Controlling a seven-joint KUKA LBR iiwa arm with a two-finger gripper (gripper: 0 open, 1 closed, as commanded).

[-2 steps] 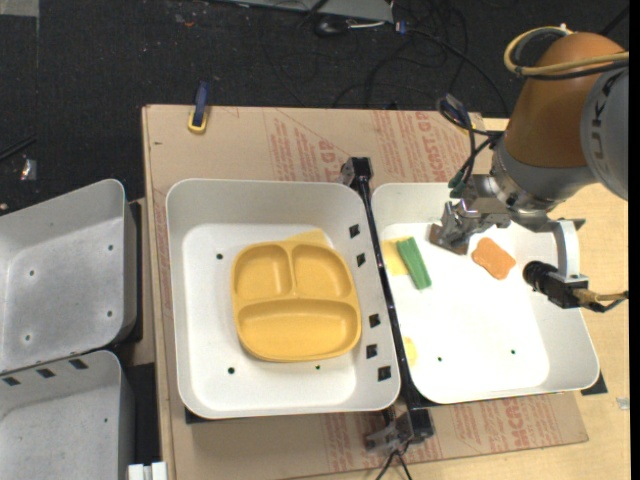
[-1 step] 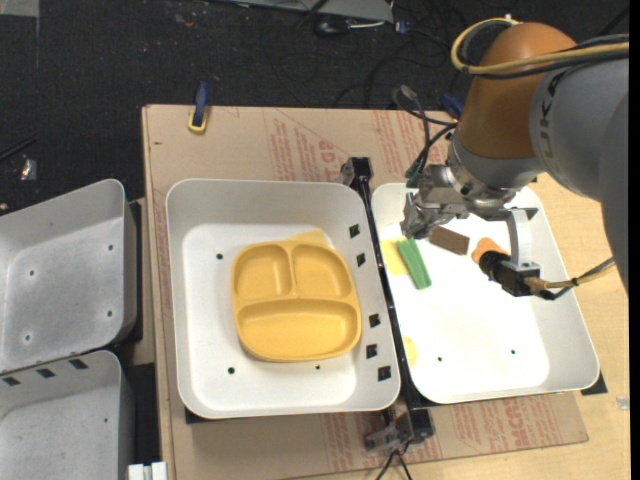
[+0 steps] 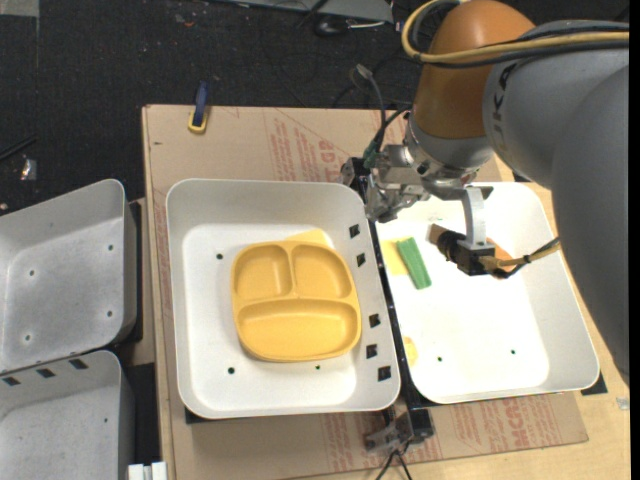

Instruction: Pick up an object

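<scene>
As we sweep in from the left, two spare white trays (image 3: 60, 258) sit off the bench on the dark floor, and a small blue-and-yellow tool (image 3: 200, 108) lies on the cardboard sheet (image 3: 270, 143) just above the bins. Now the left bin (image 3: 195, 218): one item in there, a yellow divided plate (image 3: 296, 301), lying flat and upright near the middle, three compartments showing, its right edge close to the bin's right wall but apart from it. Moving over to the seam between the bins, and there's the gripper (image 3: 383, 200), poised above the far end of that seam, right at the top corner where the two walls meet. Whether it is released or clenched, I can't tell from this angle; nothing shows in its grasp. Just right of it and nearer the camera, in the right bin (image 3: 500, 338), a green block (image 3: 413, 263) lies flat on the floor beside the left wall, free of the gripper. Lower down along that same wall, a small yellow scrap (image 3: 408, 349), too small to name. Far right, the grey arm (image 3: 570, 98) looms over the bin, orange band (image 3: 465, 58) up top
</scene>
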